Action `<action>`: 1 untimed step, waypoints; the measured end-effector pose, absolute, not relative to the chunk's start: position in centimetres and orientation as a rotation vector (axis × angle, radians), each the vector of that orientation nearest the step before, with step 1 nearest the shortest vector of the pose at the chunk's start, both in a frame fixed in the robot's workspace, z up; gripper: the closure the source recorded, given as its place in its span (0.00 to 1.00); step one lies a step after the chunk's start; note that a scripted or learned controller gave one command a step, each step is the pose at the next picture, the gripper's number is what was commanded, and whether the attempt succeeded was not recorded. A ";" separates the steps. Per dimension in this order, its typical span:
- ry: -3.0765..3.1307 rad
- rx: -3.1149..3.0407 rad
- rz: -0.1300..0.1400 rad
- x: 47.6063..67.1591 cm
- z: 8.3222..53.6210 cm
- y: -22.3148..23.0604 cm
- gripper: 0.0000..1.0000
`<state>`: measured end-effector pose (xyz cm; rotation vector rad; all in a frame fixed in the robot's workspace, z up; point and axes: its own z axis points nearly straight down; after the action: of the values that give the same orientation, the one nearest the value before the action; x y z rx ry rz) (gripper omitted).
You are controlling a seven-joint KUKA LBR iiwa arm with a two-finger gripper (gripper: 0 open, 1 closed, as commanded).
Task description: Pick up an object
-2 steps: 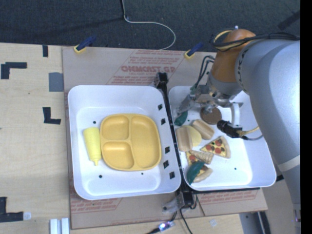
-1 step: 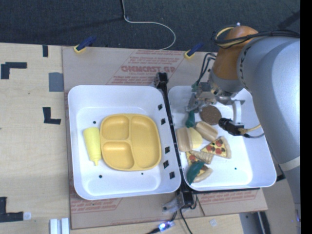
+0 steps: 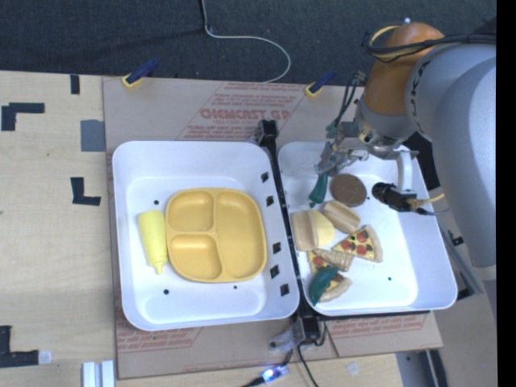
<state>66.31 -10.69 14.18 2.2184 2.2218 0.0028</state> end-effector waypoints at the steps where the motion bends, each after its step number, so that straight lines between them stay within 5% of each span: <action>1: 2.221 2.218 0.004 66.4 20.5 -10.7 1.00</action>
<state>66.42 -10.72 20.53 2.2179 2.2210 0.0037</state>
